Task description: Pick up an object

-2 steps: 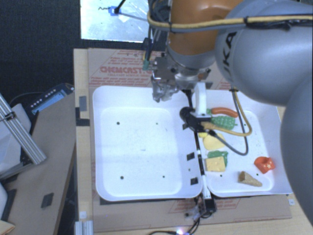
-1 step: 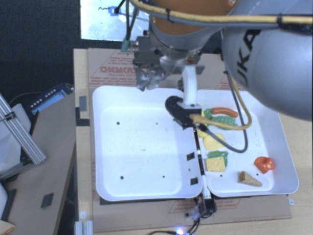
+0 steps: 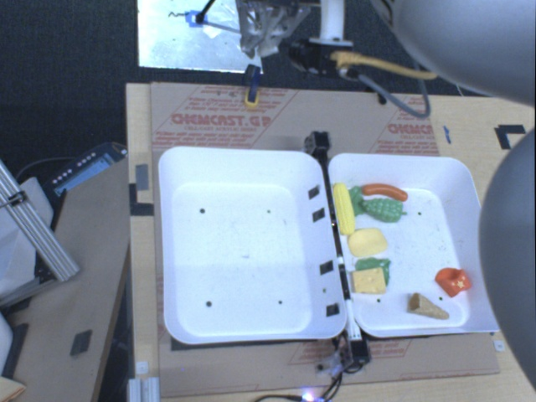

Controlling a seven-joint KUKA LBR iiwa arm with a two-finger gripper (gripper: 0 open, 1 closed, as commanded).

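Note:
The right bin holds several small toy foods. A yellow corn cob lies along its left wall. Beside it are a red sausage and a green leafy piece. Below them lie a pale yellow lump and a yellow block on a green piece. A red pepper and a tan wedge lie at the front right. My gripper hangs high at the top of the view, beyond the far edge of the bins, with nothing seen in it.
The left bin sits beside the right one, joined by a black hinge strip. A small blue and yellow piece sits on the cardboard behind the bins. The arm's grey body covers the right edge. A metal frame stands at left.

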